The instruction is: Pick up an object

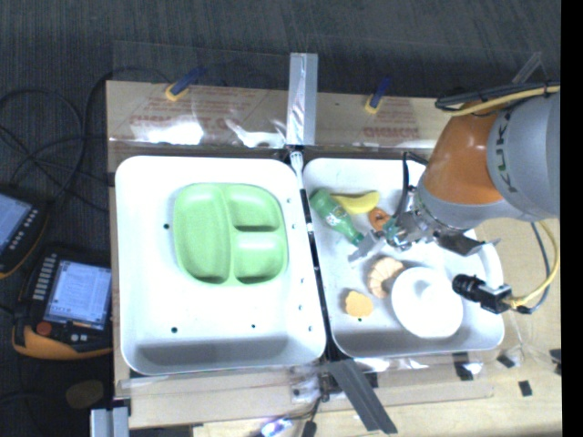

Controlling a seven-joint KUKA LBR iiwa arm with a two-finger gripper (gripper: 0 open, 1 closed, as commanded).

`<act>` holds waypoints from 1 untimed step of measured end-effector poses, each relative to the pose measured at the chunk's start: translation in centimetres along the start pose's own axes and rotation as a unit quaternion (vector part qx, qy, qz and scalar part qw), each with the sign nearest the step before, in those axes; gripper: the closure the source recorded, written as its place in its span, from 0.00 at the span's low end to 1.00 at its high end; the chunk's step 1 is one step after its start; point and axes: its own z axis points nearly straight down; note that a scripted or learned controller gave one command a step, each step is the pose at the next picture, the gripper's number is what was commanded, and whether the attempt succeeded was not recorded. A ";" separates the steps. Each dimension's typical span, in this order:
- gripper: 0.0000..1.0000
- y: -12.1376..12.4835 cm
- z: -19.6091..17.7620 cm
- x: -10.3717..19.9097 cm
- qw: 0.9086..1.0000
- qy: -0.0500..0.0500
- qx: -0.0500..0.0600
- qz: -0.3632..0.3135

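White bins sit side by side on the counter [127, 107]. The left bin [146, 326] holds a green tray [230, 232] with three parts, lying flat in the middle. The right bin [351, 335] holds the small things the arm can pick from.

The grey arm [496, 167] with its orange band reaches in from 3 o'clock. Its gripper [393, 230] hangs low over the middle of the right bin, I think to grab something there. I cannot tell if it is open or closed, or if it has anything.

A green bottle [334, 215] lies tilted at 9 o'clock from the gripper, near the bin's left wall. A yellow banana [358, 202] lies at 10 o'clock, touching the bottle. A tan snack [383, 276] sits at 6 o'clock, just beside a white round lid [425, 303] at 5 o'clock. An orange piece [358, 304] lies at 7 o'clock. The bottle and banana look nearest, so one of them may be the target.
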 end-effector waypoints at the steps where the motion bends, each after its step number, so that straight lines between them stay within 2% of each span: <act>1: 0.00 0.0 -7.6 0.8 0.997 0.000 -0.001 0.079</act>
